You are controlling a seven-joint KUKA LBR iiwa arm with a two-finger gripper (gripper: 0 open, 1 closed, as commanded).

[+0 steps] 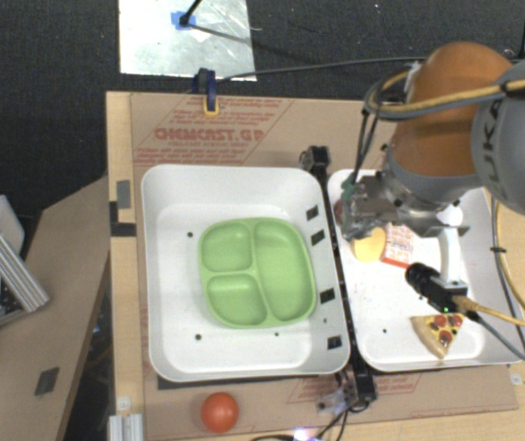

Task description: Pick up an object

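My gripper, its spread impossible to tell, hovers mid-right over the yellow piece, which may slide against the red-and-white packet.

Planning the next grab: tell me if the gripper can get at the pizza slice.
Probably yes. The pizza slice lies uncovered near the right bin's front edge, and the gripper hangs over that same bin.

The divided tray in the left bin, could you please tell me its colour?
Light green; the tray shows plainly in the camera view.
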